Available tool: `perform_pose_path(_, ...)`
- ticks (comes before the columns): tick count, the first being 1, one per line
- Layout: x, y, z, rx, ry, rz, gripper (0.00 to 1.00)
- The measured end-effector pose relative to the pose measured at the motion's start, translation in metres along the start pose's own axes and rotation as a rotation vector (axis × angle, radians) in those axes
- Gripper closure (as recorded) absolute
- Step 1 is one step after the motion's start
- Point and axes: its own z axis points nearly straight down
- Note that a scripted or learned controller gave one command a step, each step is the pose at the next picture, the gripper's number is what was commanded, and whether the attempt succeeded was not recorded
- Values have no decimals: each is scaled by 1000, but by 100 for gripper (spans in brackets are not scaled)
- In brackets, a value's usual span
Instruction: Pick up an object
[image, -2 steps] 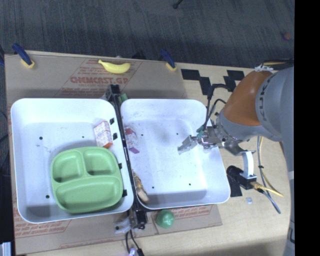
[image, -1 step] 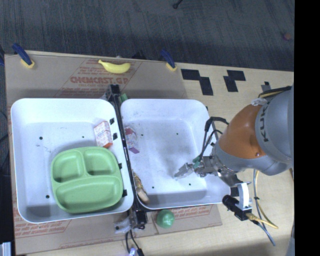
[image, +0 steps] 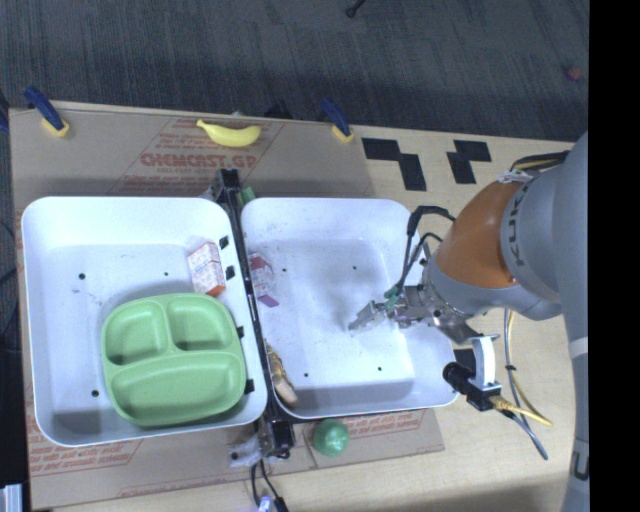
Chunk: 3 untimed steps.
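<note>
My gripper (image: 368, 316) hangs low over the right half of the right bin (image: 330, 215), reaching in from the right, with bare white floor beneath it. A small pink and white item (image: 262, 280) lies by that bin's left wall. A tan object (image: 280, 383) rests in its near left corner. Both are well to the left of the gripper. In the left bin (image: 60, 230) a green divided plate (image: 175, 358) lies flat, with a small orange and white carton (image: 205, 268) just behind it.
A green ball (image: 330, 437) sits on the cardboard in front of the right bin. A yellow banana (image: 230, 131) lies behind the bins. Blue clamps (image: 45, 110) hold the cardboard's far edge. Cables hang beside the wrist at the right.
</note>
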Motion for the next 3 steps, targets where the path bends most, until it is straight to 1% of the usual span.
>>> perform_pose_path(1,0,53,14,-1,1,1,0)
perform_pose_path(2,5,-36,14,1,0,1,0)
perform_pose_path(3,0,25,14,-1,1,2,0)
